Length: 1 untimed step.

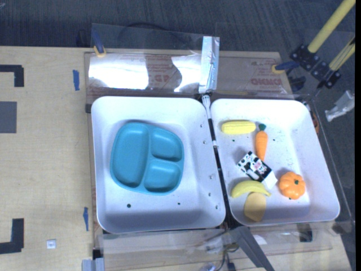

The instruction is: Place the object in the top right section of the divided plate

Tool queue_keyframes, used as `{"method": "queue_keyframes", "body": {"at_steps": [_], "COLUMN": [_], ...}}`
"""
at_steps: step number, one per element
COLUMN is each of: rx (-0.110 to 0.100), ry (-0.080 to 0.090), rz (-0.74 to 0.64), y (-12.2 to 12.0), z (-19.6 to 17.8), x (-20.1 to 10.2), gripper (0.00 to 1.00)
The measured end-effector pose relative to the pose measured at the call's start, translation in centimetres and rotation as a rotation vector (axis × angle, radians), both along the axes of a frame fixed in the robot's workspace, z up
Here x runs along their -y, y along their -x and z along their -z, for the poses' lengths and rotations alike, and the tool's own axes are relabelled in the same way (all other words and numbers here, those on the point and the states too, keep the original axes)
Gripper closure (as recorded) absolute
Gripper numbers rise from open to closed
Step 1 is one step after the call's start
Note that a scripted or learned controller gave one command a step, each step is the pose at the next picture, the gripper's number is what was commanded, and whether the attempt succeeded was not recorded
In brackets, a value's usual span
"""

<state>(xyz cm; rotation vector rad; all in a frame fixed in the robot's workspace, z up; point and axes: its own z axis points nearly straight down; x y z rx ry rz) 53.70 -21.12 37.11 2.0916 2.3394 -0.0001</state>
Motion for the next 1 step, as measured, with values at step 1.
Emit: {"method": "queue_keyframes", "body": {"at_steps": [1], "rx": [-0.007], "ry": [-0.004], "rz": [-0.255], "y": [4.88], "z": [14.71], "x": [-0.69], "gripper": [0.0]}}
